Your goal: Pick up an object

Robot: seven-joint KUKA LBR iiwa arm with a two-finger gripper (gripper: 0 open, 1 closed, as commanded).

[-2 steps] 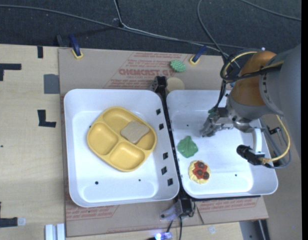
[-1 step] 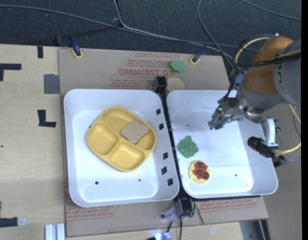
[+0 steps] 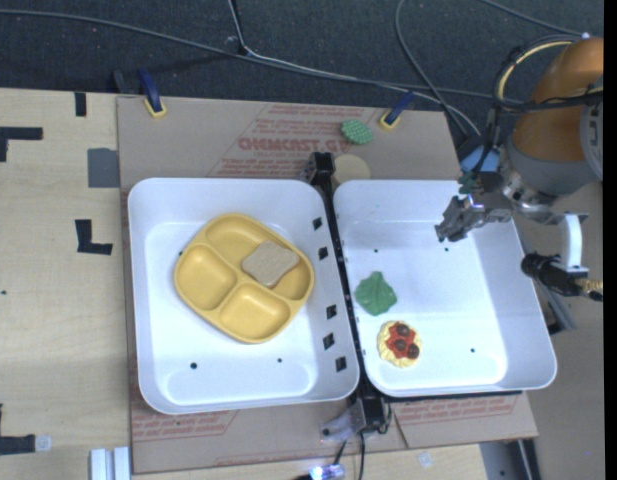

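Camera view: your gripper (image 3: pixel 454 224) hangs at 1 o'clock of the green toy (image 3: pixel 375 293); jaw state I cannot tell. Toy looks soft, light; pinch its middle.

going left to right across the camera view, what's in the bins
yellow divided plastic plate → tan slice of toast lying on it → green leafy toy piece → small round toy pizza with red toppings → the arm's gripper

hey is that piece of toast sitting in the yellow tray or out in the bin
In the tray. The toast lies flat across the yellow divided tray, over its centre ridges, inside the left bin.
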